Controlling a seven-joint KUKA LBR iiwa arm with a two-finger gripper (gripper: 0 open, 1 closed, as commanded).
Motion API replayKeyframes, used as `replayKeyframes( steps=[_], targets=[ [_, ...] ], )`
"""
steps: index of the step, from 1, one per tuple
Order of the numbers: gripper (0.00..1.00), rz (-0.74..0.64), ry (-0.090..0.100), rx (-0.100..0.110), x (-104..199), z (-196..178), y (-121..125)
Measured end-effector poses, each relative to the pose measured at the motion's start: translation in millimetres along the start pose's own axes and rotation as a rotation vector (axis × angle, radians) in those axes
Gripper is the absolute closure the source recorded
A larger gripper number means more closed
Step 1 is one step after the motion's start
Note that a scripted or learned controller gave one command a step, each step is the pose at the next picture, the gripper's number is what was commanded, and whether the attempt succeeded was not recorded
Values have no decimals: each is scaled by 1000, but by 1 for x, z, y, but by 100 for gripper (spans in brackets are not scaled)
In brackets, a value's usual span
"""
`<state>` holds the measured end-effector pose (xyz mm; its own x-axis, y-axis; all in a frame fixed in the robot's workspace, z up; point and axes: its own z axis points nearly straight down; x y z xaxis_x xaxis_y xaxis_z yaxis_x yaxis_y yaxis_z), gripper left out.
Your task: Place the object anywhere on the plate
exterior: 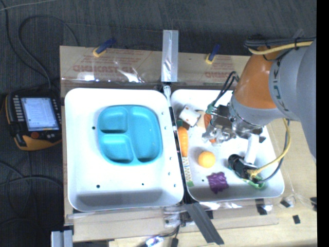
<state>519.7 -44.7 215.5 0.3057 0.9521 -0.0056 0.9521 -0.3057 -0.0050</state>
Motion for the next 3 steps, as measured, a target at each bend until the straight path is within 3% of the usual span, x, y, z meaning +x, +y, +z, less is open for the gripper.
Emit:
replayKeyframes(
  steps=[1, 2, 3],
  targets=[
    [100, 98, 2, 2, 78, 27, 0],
    [100, 103, 0, 2, 167, 42, -18],
    [100, 105, -2, -3, 210, -43, 8]
  ],
)
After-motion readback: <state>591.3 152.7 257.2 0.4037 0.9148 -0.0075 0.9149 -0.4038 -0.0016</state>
